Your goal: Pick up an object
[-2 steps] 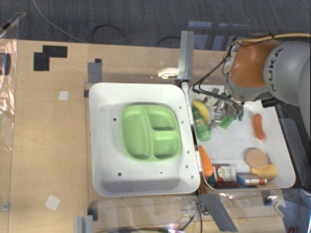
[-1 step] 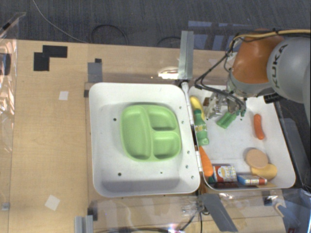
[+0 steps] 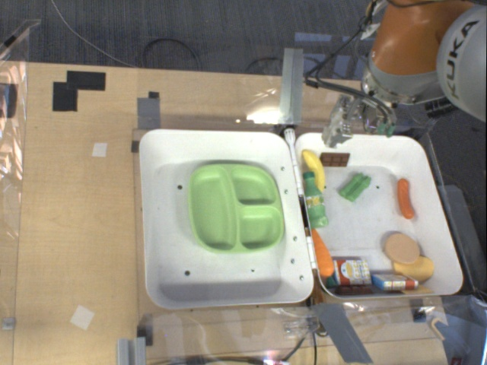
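Hanging above the upper-left corner of the right-hand shallow white bin (image 3: 437, 175), the metal two-finger gripper (image 3: 340, 130), its grip unreadable from here, points down below the orange-banded grey arm (image 3: 415, 29), near a small brown block (image 3: 334, 159) and a yellow banana (image 3: 313, 169).

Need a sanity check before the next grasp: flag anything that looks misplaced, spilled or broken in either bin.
Nothing looks spilled or broken. The green divided plate lies flat in the left bin. The toy foods sit loose in the right bin, mostly along its edges; the banana and carrot rest against the left wall.
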You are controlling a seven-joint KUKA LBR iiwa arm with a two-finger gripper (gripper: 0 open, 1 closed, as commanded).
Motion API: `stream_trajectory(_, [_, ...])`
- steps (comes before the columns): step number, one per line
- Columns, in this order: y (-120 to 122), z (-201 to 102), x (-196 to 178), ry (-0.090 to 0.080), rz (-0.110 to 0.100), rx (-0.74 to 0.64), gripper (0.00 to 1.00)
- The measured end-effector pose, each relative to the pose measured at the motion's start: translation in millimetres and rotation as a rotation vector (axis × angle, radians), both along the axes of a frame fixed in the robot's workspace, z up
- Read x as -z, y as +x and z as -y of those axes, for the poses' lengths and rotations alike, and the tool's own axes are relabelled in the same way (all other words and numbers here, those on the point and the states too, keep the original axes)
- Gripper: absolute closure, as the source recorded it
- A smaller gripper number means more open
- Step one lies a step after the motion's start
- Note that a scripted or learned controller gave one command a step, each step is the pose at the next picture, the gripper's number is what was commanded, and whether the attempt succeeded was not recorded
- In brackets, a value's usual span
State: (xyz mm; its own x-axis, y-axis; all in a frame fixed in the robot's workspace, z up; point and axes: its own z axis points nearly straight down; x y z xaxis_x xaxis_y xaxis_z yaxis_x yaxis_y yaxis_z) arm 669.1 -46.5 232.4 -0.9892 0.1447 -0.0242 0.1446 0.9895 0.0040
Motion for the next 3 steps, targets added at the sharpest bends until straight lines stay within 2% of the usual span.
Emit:
stream_trajectory(1, [-15.0, 69.0, -79.7, -0.006, -0.006, -0.101, 1.00])
stream_trajectory(2, [-12.3, 100.1, -70.7, -0.008, -0.012, -0.319, 1.00])
stream_trajectory(3, [1.5, 154.6, -83.8, -0.014, -0.011, -0.589, 1.00])
